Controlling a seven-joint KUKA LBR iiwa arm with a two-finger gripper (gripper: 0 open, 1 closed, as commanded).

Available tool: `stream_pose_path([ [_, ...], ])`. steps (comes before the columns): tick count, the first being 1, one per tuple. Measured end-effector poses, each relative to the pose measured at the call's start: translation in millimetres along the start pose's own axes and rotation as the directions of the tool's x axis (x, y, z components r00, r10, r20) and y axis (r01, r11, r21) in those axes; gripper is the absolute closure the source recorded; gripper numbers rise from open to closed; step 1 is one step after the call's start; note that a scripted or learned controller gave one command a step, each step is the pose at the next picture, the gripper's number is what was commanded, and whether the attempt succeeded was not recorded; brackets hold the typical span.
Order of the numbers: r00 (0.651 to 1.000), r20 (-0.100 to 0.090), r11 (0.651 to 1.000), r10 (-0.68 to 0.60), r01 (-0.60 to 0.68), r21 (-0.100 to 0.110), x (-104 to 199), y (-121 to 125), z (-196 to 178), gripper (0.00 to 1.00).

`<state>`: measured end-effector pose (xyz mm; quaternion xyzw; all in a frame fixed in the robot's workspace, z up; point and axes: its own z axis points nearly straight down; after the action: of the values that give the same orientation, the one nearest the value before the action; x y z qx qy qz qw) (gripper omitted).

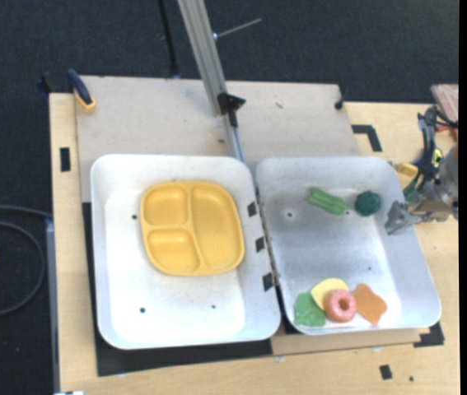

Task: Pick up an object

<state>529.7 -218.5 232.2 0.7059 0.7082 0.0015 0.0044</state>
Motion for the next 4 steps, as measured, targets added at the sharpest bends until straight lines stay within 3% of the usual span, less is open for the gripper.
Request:
stream_pose_path([
  [1, 1.0, -0.001, 1.0, 0.0, 0.0, 0.003, -2, 2, -31, 1.0],
  [2, 1.0, -0.004, 1.0, -0.002, 0.002, 0.007, 41, -5, -26, 1.0],
  [4, 1.0, -0.005, 1.0, -0.005, 0.005, 0.008, 159, -23, -20, 1.0],
])
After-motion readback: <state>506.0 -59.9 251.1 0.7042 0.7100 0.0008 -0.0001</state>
